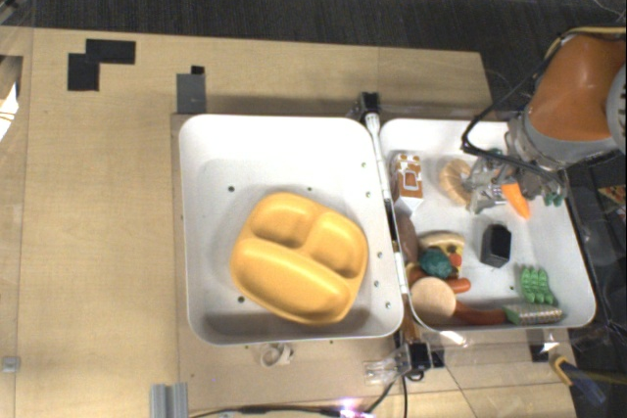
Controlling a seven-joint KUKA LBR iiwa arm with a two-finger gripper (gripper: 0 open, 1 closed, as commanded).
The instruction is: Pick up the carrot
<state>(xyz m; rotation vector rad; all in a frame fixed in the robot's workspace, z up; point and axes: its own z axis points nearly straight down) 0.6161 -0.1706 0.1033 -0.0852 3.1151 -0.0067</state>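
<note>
The carrot (516,201) is a small orange wedge in the upper part of the right bin (578,259). My gripper (511,195) hangs right over it, under the grey wrist and orange band. The carrot shows between the two metal fingers (482,199), which are shut on it. I cannot tell whether it is off the bin floor.
Around it in the right bin lie a tan cookie (454,179), a brown box (407,174), a black block (497,245), a green piece (534,284), a grey cylinder (534,313), a peach ball (433,297) and a teal ball (436,261). A big yellow bread shape (299,255) sits in the left bin (211,210).
</note>
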